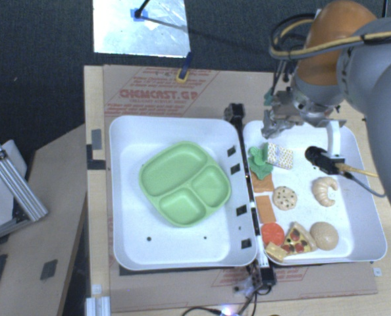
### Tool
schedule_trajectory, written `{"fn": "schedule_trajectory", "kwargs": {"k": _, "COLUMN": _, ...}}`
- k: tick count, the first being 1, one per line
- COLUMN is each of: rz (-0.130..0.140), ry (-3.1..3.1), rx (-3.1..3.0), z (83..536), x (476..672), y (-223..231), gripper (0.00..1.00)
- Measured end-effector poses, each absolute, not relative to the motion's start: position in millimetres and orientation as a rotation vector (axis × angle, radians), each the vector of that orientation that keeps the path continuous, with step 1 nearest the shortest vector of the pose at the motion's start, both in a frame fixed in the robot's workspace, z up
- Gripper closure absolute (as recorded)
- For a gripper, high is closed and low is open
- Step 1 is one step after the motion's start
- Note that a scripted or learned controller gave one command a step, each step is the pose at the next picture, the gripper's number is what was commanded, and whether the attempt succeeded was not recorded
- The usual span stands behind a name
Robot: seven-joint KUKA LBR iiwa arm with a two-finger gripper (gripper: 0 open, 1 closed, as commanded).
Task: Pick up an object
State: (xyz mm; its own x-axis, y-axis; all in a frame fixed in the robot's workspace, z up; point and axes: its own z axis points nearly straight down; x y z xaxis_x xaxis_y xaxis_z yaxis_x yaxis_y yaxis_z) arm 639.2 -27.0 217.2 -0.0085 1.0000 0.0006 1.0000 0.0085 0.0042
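Overhead, claw (273, 129) above the right bin's (363, 239) far-left corner, near green lettuce (259, 162); finger state indiscernible.

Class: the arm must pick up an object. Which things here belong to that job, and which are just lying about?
Job: gripper; toy foods in the right bin: croissant, cookie, pizza slice, green leaf.
Lying about: green divided plate, left bin.

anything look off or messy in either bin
Nothing looks spilled or broken. The toy foods sit crowded in the right bin, several along its left wall, with the pizza slice partly overlapping the tomato slice. The green divided plate lies flat but turned at an angle in the left bin.
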Motion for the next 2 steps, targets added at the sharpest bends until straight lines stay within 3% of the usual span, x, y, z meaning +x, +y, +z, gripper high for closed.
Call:
{"fn": "schedule_trajectory", "kwargs": {"k": 1, "rz": 0.007, "ry": 2.226, "rx": 2.211, "z": 236, "x": 665.0, "y": -17, "gripper": 1.00}}
{"fn": "schedule_trajectory", "kwargs": {"k": 2, "rz": 0.002, "ry": 2.227, "rx": 2.213, "z": 225, "x": 666.3, "y": -7, "gripper": 1.00}}
